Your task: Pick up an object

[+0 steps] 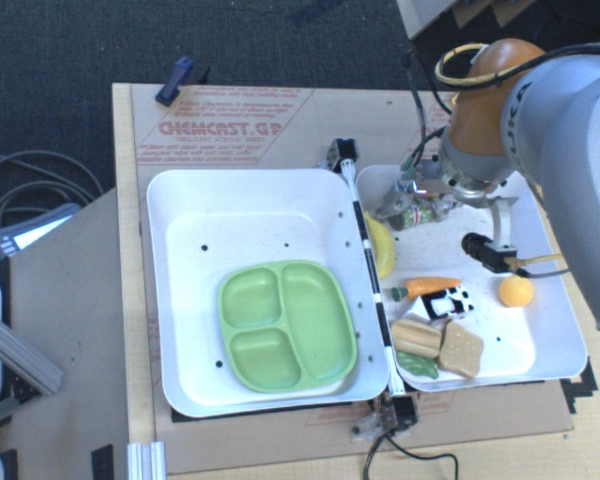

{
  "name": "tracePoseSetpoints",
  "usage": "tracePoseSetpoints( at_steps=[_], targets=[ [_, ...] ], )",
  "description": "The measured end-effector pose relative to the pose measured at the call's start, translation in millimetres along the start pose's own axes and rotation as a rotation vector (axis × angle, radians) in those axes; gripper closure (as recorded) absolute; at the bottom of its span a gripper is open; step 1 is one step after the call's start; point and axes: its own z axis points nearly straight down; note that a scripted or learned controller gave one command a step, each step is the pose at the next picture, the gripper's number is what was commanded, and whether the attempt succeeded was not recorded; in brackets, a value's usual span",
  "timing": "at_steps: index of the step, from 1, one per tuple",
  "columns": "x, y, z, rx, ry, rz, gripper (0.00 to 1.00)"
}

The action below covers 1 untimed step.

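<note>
Left bin (180, 268) holds a green divided plate (285, 325); right bin (550, 353) beside it holds food items; hand (412, 208) state indeterminable.

divided tray (285, 326) in left bin (180, 208), banana (382, 245), carrot (430, 287), bread (460, 351), ball (516, 291) in right bin (555, 358)

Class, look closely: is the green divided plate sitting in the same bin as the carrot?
No. The green divided plate lies in the left bin, while the carrot lies in the right bin.
</note>
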Motion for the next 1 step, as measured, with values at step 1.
tracePoseSetpoints(
  at_steps=[1],
  targets=[
    [-0.1, 1.7, -12.8, -0.006, -0.001, 0.000, 1.00]
  ],
)
